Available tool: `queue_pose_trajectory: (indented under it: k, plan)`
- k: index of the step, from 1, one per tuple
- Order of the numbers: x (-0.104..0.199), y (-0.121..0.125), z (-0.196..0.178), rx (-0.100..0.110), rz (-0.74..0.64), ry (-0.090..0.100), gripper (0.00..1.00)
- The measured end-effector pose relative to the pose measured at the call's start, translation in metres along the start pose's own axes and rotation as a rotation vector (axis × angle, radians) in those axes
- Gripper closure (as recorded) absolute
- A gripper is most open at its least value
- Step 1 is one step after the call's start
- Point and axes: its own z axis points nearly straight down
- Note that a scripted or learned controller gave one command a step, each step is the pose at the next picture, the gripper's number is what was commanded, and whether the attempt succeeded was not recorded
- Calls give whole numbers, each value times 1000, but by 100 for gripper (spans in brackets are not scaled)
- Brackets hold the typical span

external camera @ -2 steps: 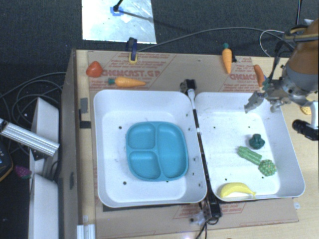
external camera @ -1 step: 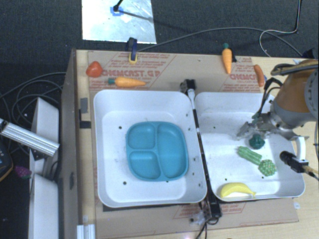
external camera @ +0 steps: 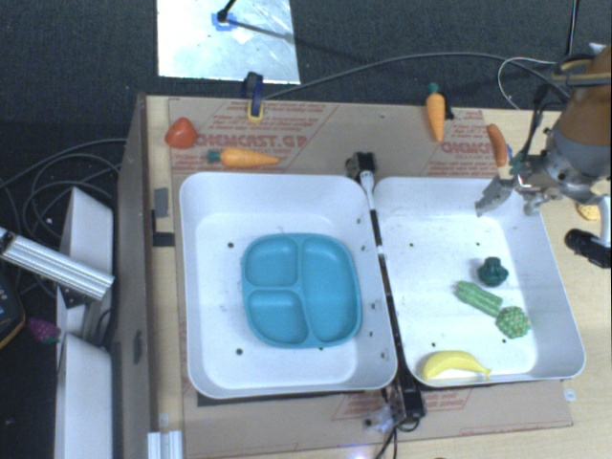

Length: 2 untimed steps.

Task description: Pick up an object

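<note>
The gripper (external camera: 507,197) hung above the far right part of the right bin (external camera: 430,256), its fingers apart and holding nothing. The objects lay well apart from it: a dark green piece (external camera: 493,273), a cucumber (external camera: 478,297), a broccoli (external camera: 513,322) and a banana (external camera: 456,364). Because the green things lay close together, a descent there could push one aside instead of grasping it.

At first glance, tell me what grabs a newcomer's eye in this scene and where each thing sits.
The blue divided plate stands out first, centred in the left bin. Next comes the cluster in the right bin: a yellow banana at the near edge, with a green cucumber, a broccoli floret and a dark teal piece just beyond it. The gripper hovers over that bin's far right corner.
</note>
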Motion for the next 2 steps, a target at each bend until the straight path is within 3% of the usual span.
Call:
queue_pose_trajectory:
  k: [1, 2]
  plan:
    - [9, -30, 84, 6, 3, 2, 0]
    - [60, -60, 55, 5, 1, 3, 0]
